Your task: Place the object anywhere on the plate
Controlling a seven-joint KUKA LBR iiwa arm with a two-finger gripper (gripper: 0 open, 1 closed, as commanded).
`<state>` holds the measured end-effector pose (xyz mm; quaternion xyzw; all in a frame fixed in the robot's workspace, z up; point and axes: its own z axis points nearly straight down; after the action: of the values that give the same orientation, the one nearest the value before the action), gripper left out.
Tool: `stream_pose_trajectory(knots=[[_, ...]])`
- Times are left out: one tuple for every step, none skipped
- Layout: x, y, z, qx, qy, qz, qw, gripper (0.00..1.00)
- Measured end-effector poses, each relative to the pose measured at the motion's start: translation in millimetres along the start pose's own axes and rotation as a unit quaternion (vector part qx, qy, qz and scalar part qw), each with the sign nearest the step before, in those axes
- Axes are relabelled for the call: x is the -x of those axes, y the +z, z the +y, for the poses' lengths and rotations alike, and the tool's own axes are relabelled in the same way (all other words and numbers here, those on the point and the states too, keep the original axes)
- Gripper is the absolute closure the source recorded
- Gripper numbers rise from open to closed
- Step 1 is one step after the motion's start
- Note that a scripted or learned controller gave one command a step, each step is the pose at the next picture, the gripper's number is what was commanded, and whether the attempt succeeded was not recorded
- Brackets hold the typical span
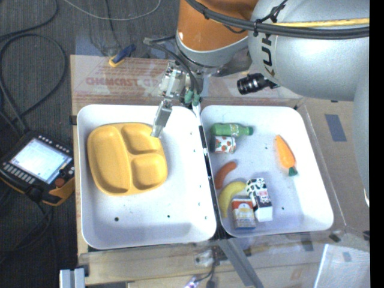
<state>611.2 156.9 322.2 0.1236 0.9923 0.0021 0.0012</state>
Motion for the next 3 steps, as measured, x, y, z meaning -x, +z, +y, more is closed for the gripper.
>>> stream_pose_trajectory(knots=[[0.8, -8.7, 1.3, 0.001, 0.000, -0.001, 1.0000, 1.00], [0.9, -8.6, 0.9, 0.001, 0.000, -0.001, 1.0000, 0.00], [1.9, -17.3, 1.9, 0.002, 0.000, -0.001, 1.0000, 1.00]])
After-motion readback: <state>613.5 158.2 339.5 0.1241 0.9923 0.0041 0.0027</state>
